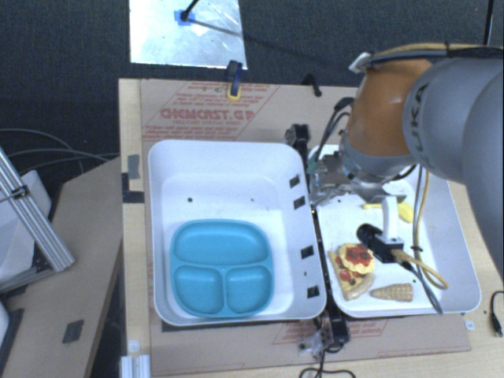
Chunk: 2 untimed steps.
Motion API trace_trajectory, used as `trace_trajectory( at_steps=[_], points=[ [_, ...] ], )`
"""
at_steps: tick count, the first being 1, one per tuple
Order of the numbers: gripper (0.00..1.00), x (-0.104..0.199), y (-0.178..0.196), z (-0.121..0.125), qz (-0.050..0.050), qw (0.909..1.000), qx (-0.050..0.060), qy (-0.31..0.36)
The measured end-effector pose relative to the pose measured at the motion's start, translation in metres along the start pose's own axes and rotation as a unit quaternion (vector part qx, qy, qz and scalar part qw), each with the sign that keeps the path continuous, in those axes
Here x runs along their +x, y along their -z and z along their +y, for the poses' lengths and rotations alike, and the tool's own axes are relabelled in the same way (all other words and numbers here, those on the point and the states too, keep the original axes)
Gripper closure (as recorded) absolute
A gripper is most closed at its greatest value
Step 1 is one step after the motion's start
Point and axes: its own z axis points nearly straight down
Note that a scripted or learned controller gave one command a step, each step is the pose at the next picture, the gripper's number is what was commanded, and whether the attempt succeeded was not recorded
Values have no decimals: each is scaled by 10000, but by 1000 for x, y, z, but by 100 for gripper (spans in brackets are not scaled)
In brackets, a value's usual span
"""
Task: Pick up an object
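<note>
1. In the right bin [465, 283], loose items sit toward the near edge: pizza slice [354, 268] by the near-left corner, cone [392, 293] just right of it, lying on its side close to the front wall. Slice and cone nearly touch.
2. Yellow piece [403, 210] lies mid-bin, partly hidden by the wrist hardware. Can't tell its full shape.
3. Open floor in that bin: the strip along the right wall, and a patch between the yellow piece and the cone.
4. Left bin [228, 150]: blue tray [223, 268] with three compartments, set toward the near wall. The far half of the floor is bare white.
5. The two bins touch along a shared edge with black clips on it. Both sit on a cardboard sheet [205, 113].
6. Arm [453, 105] comes in from the right, orange band [382, 109] over the right bin's far half, wrist pointing down and left.
7. Gripper [321, 181] is at the far-left corner of the right bin, right against the shared edge, well apart from the slice and cone.
8. Open or closed: can't tell, the wrist blocks it. Nothing visibly gripped.
</note>
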Motion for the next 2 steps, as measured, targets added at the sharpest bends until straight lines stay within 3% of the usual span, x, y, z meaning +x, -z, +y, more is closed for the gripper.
trace_trajectory(
  at_steps=[1,2],
  points=[
    [100,38,-12,-50,10,10000,45,22],
    [100,32,-11,-80,2,10000,36,-4]
  ],
)
